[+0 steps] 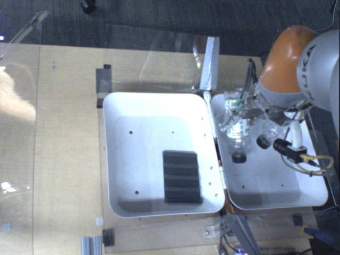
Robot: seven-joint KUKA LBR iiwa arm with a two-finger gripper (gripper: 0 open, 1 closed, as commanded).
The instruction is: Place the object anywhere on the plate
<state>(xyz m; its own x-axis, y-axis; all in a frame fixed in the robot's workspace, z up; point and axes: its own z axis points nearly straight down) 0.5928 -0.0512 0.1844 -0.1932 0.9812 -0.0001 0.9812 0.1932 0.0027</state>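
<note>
I see the clear plastic bottle (pixel 237 129) in the right bin (pixel 276 193), toward its 11 o'clock corner, dark cap (pixel 239 156) pointing to 6 o'clock. My guess: light, thin-walled, slick, likely to buckle or squirt out under a hard pinch. I would take it across the mid-body, not the cap. The gripper (pixel 245 110) hangs right over the bottle's upper end; whether it grips, I cannot tell. The arm (pixel 297 62) enters from 3 o'clock, wrist bent down and canted toward 9. The dark ribbed plate (pixel 181 176) lies in the left bin (pixel 122 142) at 5 o'clock, well apart.
</note>
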